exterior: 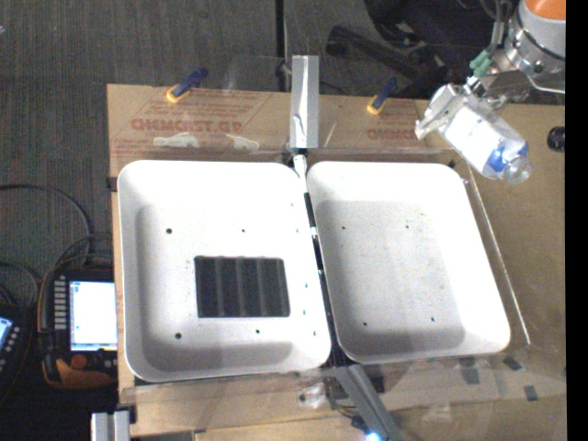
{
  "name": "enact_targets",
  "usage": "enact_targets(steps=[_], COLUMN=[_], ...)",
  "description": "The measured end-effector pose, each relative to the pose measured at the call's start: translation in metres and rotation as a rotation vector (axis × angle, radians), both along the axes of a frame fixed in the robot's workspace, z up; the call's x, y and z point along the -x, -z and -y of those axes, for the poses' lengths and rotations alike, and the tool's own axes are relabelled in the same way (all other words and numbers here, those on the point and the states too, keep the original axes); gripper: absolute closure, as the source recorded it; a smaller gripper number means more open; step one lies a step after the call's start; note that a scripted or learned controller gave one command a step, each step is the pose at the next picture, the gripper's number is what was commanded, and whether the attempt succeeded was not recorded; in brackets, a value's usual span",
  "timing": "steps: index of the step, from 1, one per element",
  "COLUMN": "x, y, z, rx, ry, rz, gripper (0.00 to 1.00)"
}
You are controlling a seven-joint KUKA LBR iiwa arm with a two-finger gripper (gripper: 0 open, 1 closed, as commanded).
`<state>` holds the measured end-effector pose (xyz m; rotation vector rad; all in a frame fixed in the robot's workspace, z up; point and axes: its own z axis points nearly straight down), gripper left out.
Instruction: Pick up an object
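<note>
Although the task is only to pick something up, the claw (464, 108) sits high and off to the bench's far right corner, above and beyond the right bin (478, 246), with a clear plastic bottle (487, 145) at its tip. The bottle, white-labelled with a blue patch near its lower end, hangs tilted just below and to the right of the claw, and its upper end seems to lie between the pale fingers (436, 113); they look closed onto it, though the grip point itself is hard to make out. That lifted, tilted pose suggests the bottle is carried clear of the bin walls, so the pick looks done or close to it.

Down and to the left of the claw, the right bin shows a bare speckled floor. Further left, well apart from the claw, the left bin (138, 246) holds a dark ribbed tray (242, 286) lying flat near its middle, likely left there as another thing to try for. Because the hold is near one end, the bottle may swing or slip.
</note>
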<state>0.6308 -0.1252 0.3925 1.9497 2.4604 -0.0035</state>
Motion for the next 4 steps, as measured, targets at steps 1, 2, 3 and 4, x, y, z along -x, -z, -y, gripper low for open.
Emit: enact_targets(steps=[1,2,3,4], x=[0.059,-0.032,-0.037,-0.029], y=[0.05,0.078,0.207,0.209], z=[0.017,-0.024,-0.063,-0.094], rx=[-0.005,-0.003,-0.003,-0.001], ry=[0.108,0.039,0.139,0.118], rz=[-0.001,-0.002,-0.004,-0.003], gripper=[1.0,1.0,1.0,1.0])
